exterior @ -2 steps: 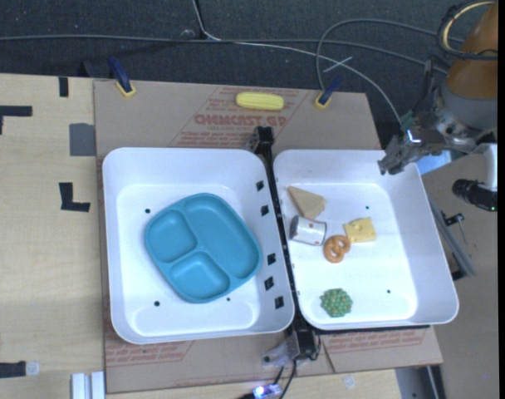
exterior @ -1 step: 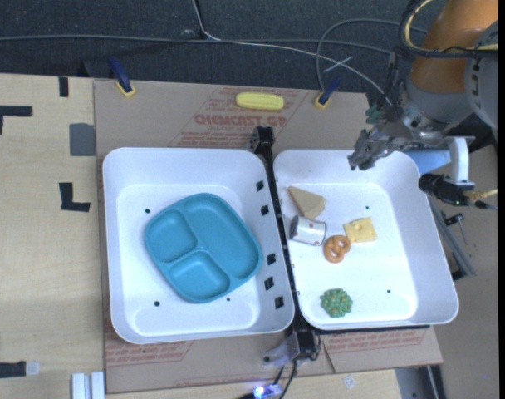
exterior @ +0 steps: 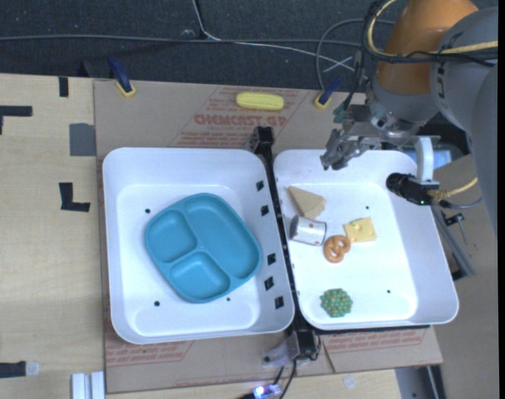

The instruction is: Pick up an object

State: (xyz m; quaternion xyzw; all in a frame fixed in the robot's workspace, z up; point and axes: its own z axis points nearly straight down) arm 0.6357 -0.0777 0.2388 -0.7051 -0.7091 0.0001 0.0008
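1. The gripper (exterior: 339,158) hung over the right bin's (exterior: 419,293) upper edge; I cannot tell its state.
2. Wedge (exterior: 307,201), can (exterior: 308,231), pretzel (exterior: 336,248), cheese (exterior: 360,230) and broccoli (exterior: 336,302) lay in that bin.
3. A blue tray (exterior: 202,247) sat in the left bin (exterior: 124,223).

Claw (exterior: 339,156) hangs over right bin (exterior: 402,298) top edge, nothing in it. Below: cheese wedge (exterior: 307,201), pretzel (exterior: 336,248), green ball (exterior: 336,302). Left bin (exterior: 124,223) w/ blue tray (exterior: 202,246).
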